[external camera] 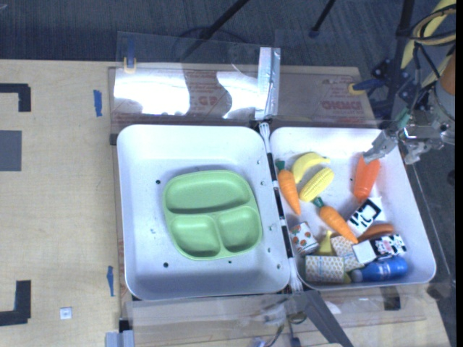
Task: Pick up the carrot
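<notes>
Approach step, nothing gripped. Hand point(381, 147) hangs at the right bin's point(423, 215) far right rim, directly above a carrot point(365, 176); I cannot tell its state. Two more carrots point(289, 191) lie left, beside the corn point(316, 183). Next: descend squarely, close across the carrot

Two white bins are seen side by side on the desk point(51, 194). In the left bin point(137, 150) a green divided plate point(212, 212) is placed. The right bin point(416, 215) is filled with toy food: three carrots are visible, one point(289, 191) near the left wall, one point(338, 223) in the middle, one point(365, 177) at the upper right. A yellow corn point(315, 182) and a banana point(305, 164) lie together. A blue bottle point(383, 270) lies at the front. The hand point(382, 144) is seen just above the upper right carrot.
</notes>
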